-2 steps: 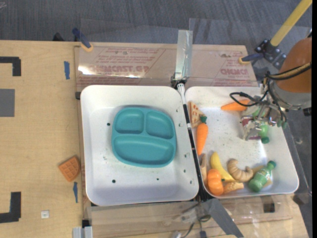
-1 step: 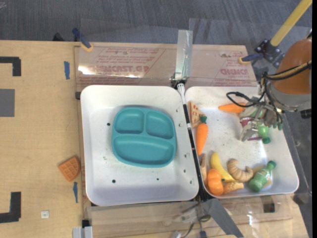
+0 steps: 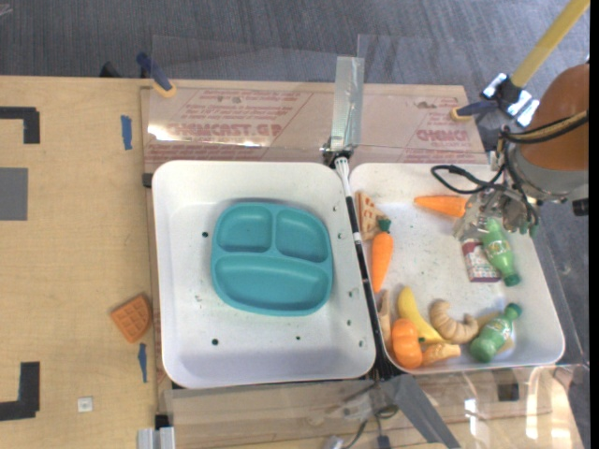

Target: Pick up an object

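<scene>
One green bottle (image 3: 497, 255) lies near-vertical.

Robotics lab: bench (image 3: 65, 251), bins (image 3: 178, 195).

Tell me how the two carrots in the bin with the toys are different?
The carrot by the divider points up and down the bin; the carrot near the top lies sideways. The carrot by the divider looks longer and shows a green leafy end, while I see no green on the carrot near the top. It also lies closer to the gripper. Both are orange and lie in the right bin.
</scene>
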{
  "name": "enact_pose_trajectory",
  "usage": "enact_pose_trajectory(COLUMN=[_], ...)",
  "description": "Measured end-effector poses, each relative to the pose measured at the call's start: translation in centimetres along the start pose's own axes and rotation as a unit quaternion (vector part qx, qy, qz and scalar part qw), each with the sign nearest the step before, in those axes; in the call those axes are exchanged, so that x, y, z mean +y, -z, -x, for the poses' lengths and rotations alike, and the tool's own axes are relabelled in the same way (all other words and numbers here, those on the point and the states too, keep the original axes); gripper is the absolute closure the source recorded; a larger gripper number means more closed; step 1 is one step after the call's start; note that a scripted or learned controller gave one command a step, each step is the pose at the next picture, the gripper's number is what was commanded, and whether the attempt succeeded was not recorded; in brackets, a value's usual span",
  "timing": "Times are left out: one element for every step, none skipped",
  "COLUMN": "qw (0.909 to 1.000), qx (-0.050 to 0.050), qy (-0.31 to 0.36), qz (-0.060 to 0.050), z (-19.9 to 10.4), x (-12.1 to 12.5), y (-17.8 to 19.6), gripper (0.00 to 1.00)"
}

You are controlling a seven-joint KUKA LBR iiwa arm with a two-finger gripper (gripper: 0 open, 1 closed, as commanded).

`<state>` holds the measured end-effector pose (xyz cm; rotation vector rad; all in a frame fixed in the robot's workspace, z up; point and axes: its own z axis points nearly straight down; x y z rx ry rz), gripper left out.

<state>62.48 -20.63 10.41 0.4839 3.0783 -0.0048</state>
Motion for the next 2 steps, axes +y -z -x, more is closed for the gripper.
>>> enact_pose_trajectory(qw=[0.9774,0.9684], qx=[0.005,0.009], qy=[-0.211,-0.249], qz=[0.000,-0.001], z=[-2.9,-2.9], x=[5.7,11.4], y=[13.3,14.8], gripper=[1.00,1.00])
